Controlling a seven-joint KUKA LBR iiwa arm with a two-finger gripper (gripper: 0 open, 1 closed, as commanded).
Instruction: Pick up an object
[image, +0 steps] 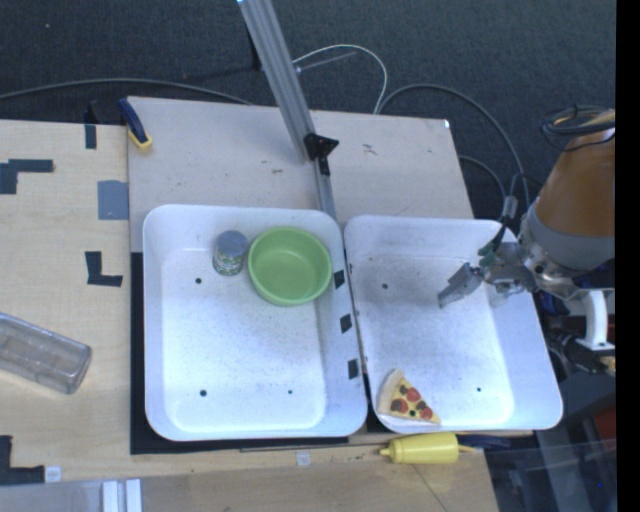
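— Where do the things to pick up lie?

— The pizza slice (407, 398), a flat toy wedge with a tan crust and red dots, lies in the right bin (520, 400), in its near left corner against the wall. The green bowl (290, 265), round, smooth and matte like plastic, sits in the left bin (180, 400) near its far right corner. Just beside the bowl on its left stands a small can (230, 253), a short cylinder with a dull grey metal top.

— And the gripper?

— The gripper (455, 290) hangs over the right bin's middle, towards its far right side, well apart from the pizza slice. Its dark grey fingers (462, 284) taper to a slim point aimed left and down; nothing lies between them, and whether they are spread or closed cannot be told from this angle. Behind it the arm's broad orange band (580, 190) bulges at the right edge.

— What are the bins like?

— Both are shallow white trays with rounded corners, their floors speckled with fine dark marks.

— And around them?

— A yellow squeeze bottle (420, 448) lies on its side on the desk (400, 170), just in front of the right bin. A clear, ribbed plastic cylinder (40, 352) lies far left. A grey metal pole (290, 90) slants down towards the bins' shared edge.
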